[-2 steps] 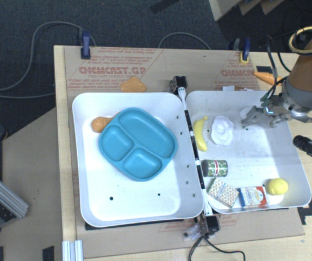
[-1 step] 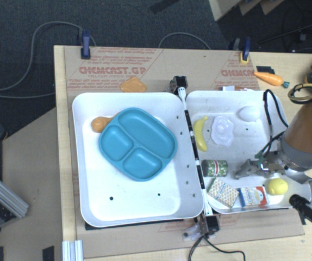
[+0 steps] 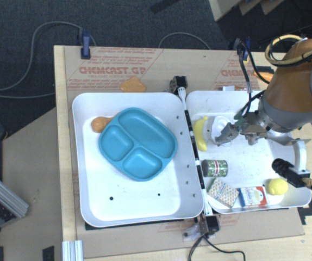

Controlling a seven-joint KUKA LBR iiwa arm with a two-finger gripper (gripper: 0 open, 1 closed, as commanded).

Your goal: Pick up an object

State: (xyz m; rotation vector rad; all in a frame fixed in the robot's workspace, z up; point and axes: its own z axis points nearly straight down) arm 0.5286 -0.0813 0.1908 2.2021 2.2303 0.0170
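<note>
L bin (image 3: pixel 91 145) w/ blue tray (image 3: pixel 138 143), R bin (image 3: pixel 286 203) w/ can (image 3: pixel 214 168), lemon (image 3: pixel 277 186)

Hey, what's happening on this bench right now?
A grey robot arm with an orange band reaches into the right bin, its gripper low near a yellow banana-like piece. No object can be seen between its fingers. Also in that bin are a green can, a checkered packet, a small carton and a yellow lemon-like ball. The left bin holds a blue divided plate and an orange item.
</note>
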